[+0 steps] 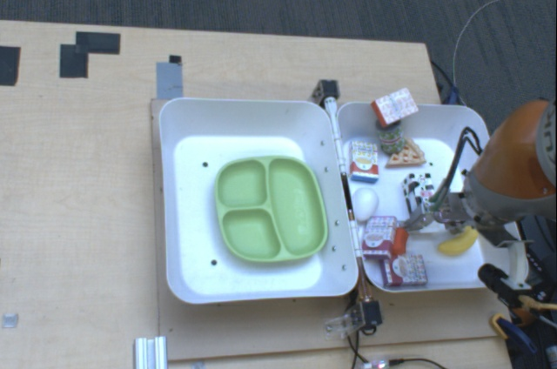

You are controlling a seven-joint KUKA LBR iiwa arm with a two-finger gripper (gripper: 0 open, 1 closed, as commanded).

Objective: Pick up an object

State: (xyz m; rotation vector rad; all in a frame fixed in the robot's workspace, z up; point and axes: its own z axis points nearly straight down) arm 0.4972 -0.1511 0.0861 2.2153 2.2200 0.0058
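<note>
My gripper point(419, 216) hangs low in the right bin point(466, 276), with the grey arm and its orange band point(522, 154) coming in from the right. It sits just right of a red and white packet point(380, 235) and left of a yellow banana point(457, 243). A small black and white object point(420, 184) lies just behind it. Further left in the bin lie a white egg point(365, 202) and a small carton point(364, 160). Nothing is visibly held.
The left bin point(187, 184) holds a green divided plate point(270, 209). At the back of the right bin are a pizza slice toy point(406, 154), a small jar point(390, 133) and a red and white box point(394, 106) on the rim. Another box point(406, 271) lies at the front.
</note>
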